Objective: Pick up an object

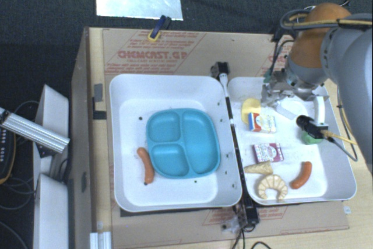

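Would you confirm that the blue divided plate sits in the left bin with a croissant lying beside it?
Not quite: in the camera view the thing beside the blue divided plate in the left bin is a sausage, not a croissant. The croissant lies in the right bin.

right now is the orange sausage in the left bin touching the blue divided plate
Apart. The camera view shows a strip of white bin floor between the orange sausage and the blue divided plate.

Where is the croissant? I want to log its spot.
The croissant lies at the near edge of the right bin, just left of a sausage.
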You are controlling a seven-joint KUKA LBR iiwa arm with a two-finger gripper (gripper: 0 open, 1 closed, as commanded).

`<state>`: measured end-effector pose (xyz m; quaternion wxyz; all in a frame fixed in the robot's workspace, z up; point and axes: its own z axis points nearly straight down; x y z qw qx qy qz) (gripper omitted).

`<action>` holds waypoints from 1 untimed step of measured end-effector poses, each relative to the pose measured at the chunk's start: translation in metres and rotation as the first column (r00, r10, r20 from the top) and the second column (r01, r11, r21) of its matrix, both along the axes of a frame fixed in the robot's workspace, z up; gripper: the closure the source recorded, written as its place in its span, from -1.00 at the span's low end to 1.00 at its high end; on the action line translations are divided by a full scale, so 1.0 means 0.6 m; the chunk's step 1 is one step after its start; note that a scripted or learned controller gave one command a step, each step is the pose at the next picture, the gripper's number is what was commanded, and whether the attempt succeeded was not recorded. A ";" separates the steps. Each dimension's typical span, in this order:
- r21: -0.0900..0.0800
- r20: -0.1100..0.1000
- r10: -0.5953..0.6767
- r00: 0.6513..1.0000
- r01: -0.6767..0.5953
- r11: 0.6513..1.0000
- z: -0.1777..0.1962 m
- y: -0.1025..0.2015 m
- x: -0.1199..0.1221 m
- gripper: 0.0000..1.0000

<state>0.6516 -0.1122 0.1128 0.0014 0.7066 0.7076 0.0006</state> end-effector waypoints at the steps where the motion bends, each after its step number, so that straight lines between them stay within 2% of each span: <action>1: 0.000 0.000 0.001 1.000 -0.001 1.000 0.000 0.001 0.000 -1.00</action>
